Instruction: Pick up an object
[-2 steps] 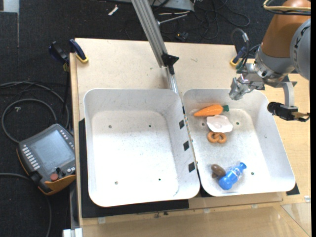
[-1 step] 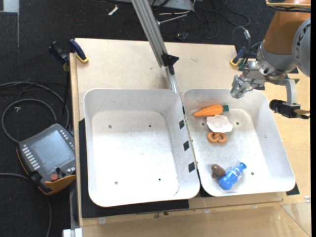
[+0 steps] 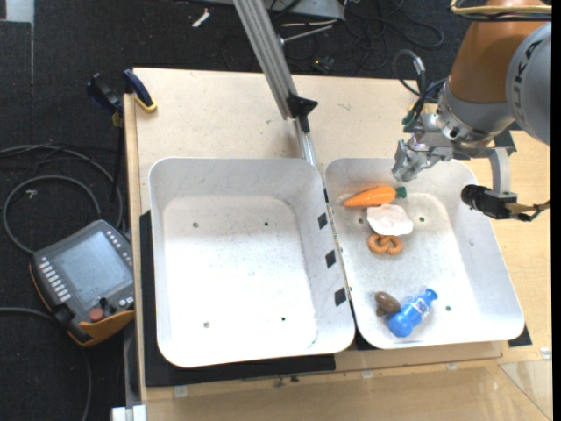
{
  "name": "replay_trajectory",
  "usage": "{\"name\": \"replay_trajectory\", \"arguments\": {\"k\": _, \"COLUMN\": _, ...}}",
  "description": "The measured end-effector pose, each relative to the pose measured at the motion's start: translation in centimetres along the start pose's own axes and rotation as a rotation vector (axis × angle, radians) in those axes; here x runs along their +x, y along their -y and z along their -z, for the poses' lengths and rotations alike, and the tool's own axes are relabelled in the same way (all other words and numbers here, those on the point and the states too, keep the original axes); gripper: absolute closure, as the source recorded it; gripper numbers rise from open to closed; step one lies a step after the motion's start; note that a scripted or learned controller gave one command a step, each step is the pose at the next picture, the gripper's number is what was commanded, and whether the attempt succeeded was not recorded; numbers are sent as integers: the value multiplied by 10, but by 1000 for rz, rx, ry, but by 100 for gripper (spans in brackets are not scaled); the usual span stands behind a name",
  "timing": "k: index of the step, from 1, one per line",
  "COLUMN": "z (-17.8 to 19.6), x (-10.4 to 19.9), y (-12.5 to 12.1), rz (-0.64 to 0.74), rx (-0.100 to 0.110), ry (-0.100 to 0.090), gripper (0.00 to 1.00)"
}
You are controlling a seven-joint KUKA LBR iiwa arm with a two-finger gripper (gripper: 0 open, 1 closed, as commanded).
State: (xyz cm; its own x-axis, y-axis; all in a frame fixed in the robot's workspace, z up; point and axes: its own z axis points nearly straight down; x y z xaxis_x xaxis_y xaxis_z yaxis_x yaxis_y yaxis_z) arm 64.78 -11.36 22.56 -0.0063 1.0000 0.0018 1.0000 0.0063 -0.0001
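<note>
The right bin [image 3: 491,270] holds an orange carrot [image 3: 369,196] near its back, with a white shell-like piece [image 3: 390,221] and a brown pretzel [image 3: 385,245] just in front of it. A blue bottle [image 3: 410,313] and a small brown lump [image 3: 387,303] lie near the bin's front. My gripper [image 3: 407,170] hangs over the back of the right bin, just above and right of the carrot's green end. Nothing shows between its fingers.
The left bin [image 3: 175,182] sits beside the right one, with a row of black clips along the shared rim [image 3: 333,257]. A slanted metal pole [image 3: 267,51] rises from the back of the bench. A teach pendant [image 3: 83,274] lies off the bench at left.
</note>
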Motion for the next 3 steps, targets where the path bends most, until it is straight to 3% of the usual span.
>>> {"name": "replay_trajectory", "arguments": {"k": 1, "z": -6, "x": 41, "y": 21, "rz": 0, "rx": 2, "ry": 0, "gripper": 100}}
{"name": "replay_trajectory", "arguments": {"k": 3, "z": 18, "x": 140, "y": 71, "rz": 2, "rx": 2, "ry": 0, "gripper": 100}}
